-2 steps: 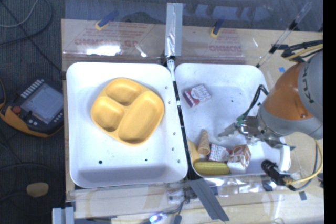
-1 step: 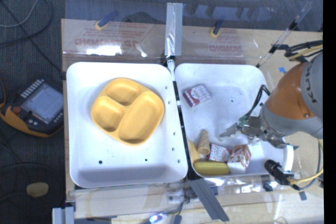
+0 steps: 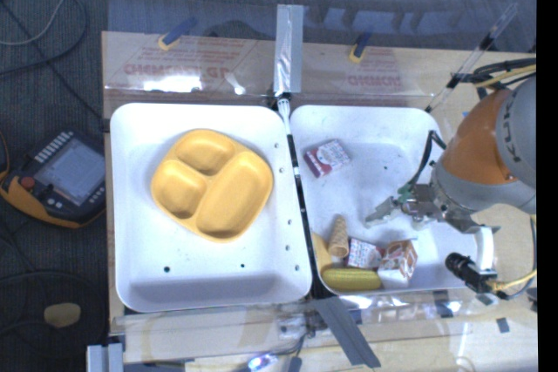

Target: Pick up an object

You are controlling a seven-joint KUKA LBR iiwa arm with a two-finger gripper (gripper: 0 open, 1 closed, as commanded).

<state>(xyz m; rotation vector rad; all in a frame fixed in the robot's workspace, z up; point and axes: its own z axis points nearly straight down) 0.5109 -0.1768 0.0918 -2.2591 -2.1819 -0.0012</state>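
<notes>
The right bin (image 3: pixel 384 122) holds several small items. A red and white packet (image 3: pixel 327 157) lies near its back left. An ice cream cone (image 3: pixel 337 235), two small printed cartons (image 3: pixel 362 253) (image 3: pixel 399 260) and a yellow corn cob (image 3: pixel 350 279) crowd the front. My gripper (image 3: pixel 382 210) reaches in from the right over bare bin floor, just behind the cartons and right of the cone. It looks open, with nothing between its fingers. The orange band (image 3: pixel 479 144) of the arm sits over the bin's right wall.
The left bin (image 3: pixel 131 274) carries a yellow three-part plate (image 3: pixel 212 183). A ridge (image 3: pixel 295 187) divides the two bins. A black fitting on the arm (image 3: pixel 466 270) hangs over the right bin's front right corner. A handheld control pad (image 3: pixel 61 179) lies on the floor at left.
</notes>
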